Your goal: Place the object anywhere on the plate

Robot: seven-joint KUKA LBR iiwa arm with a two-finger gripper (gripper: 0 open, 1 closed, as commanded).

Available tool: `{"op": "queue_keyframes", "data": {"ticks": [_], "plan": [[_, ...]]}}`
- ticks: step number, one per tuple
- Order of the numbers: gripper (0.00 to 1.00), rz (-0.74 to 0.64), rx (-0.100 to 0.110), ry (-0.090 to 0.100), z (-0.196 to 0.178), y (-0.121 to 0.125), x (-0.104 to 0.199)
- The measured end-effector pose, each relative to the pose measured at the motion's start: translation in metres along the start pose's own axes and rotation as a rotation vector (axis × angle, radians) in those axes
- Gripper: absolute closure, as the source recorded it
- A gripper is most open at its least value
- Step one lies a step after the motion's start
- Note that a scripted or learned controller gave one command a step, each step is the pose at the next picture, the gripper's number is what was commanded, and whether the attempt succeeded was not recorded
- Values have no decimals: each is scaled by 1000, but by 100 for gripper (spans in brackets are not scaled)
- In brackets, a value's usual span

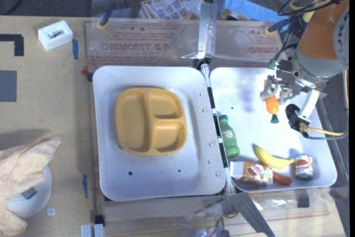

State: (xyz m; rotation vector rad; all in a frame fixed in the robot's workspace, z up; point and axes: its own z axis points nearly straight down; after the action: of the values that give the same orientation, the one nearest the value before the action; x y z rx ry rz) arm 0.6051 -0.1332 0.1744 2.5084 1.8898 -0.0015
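A yellow divided plate (138,119) lies in the left white bin (111,169) with nothing on it. My gripper (274,95) hangs over the upper right part of the right bin (241,86), well to the right of the plate. A small orange toy carrot (272,105) with a green tip sits between its fingers, pointing down, and the fingers are shut on it. The grey arm with its orange band reaches in from the right above it.
In the right bin, a green bottle (228,136) lies against the left wall. Along the front lie a banana (272,157), a red can (303,166) and an orange carton (257,173). A yellow cable (321,131) trails off the wrist.
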Motion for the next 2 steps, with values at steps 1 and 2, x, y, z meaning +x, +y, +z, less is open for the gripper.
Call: {"op": "queue_keyframes", "data": {"ticks": [1, 2], "plan": [[100, -523, -5, 0, -29, 17, 98], [100, -709, 1, 2, -11, -38, 200]]}}
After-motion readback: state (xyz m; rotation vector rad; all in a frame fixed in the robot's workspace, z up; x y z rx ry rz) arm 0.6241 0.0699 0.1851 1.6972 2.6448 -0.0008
